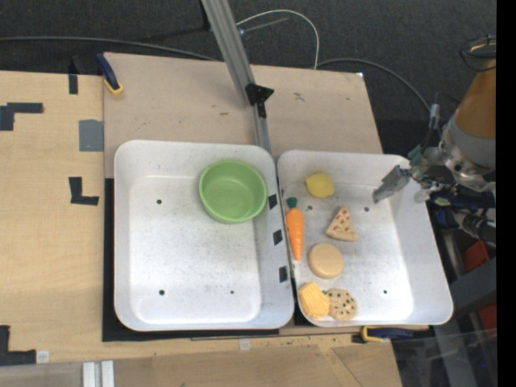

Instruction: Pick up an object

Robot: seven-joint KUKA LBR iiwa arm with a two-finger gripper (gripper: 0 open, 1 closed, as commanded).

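Gripper (389,185) hung over the right bin's (403,297) far right part; whether it was spread, cannot tell. Nothing lifted yet. 6 food pieces lay left of it, nearest the pizza slice (342,225). Whole pick remained.

arm (477,119) cut off by the right edge past its orange band, gripper (390,185) blurred, finger state unclear, dangling cables beside it indistinct
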